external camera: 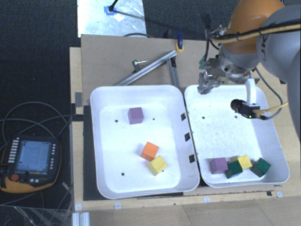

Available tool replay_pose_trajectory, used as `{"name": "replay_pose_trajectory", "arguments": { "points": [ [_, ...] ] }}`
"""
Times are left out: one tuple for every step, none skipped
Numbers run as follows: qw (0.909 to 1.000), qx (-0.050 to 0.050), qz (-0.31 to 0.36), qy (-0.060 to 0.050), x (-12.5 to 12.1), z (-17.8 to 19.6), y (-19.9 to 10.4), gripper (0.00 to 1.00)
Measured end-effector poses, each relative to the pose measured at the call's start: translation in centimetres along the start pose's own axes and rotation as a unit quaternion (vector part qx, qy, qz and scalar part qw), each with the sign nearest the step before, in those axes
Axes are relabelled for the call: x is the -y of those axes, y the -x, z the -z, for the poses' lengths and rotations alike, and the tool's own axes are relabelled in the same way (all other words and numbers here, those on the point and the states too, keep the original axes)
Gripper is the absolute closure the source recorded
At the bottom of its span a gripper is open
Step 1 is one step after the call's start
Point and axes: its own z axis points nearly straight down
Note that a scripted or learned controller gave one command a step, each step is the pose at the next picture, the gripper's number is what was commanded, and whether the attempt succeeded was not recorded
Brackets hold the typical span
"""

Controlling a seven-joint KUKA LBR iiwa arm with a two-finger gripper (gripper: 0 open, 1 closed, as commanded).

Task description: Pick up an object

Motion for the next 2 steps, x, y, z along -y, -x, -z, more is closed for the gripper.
{"name": "replay_pose_trajectory", "arguments": {
  "points": [
    [1.0,0.001,-0.001,-0.001,1.7,-0.7,-4.1,1.0],
    [1.0,0.0,-0.001,-0.001,2.9,-1.4,-8.3,1.0]
  ]
}}
